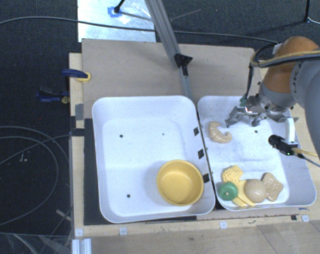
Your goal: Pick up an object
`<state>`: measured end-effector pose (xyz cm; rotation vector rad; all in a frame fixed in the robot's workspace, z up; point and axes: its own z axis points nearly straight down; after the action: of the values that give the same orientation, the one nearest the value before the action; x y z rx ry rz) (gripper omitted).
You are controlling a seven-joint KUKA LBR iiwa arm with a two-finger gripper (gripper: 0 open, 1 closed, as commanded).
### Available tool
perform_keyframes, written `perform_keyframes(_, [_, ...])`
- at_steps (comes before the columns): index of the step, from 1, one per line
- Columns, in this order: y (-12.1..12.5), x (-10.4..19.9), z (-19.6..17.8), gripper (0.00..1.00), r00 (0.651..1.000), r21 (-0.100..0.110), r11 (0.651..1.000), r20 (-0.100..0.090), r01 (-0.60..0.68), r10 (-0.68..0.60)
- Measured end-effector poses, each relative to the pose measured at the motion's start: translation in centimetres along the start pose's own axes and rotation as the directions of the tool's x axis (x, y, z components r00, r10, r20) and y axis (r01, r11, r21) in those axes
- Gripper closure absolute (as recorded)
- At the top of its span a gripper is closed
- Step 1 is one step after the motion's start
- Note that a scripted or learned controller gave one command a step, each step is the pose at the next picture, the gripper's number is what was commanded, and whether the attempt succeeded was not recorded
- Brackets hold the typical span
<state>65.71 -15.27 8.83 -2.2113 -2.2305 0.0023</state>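
Your gripper (245,116) hangs open over the right bin's (303,192) far edge, holding nothing, near the tan pastry (219,133).

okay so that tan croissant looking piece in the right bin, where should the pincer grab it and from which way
Probably from straight above, closing across the narrow middle of the croissant-shaped piece. It lies flat and alone on the right bin floor, clear of the walls, with the pincer already nearby to its upper right.
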Motion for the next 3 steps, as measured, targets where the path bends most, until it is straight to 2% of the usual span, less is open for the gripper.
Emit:
perform_keyframes(1, [0.2, 0.0, -1.5, 1.00, 1.000, -0.007, 1.000, 0.002, 0.002, -0.002])
perform_keyframes(2, [-0.5, -0.6, -7.3, 1.00, 1.000, -0.008, 1.000, 0.001, -0.008, 0.008])
perform_keyframes(3, [0.4, 0.2, -12.9, 1.00, 1.000, -0.010, 1.000, 0.001, -0.001, 0.001])
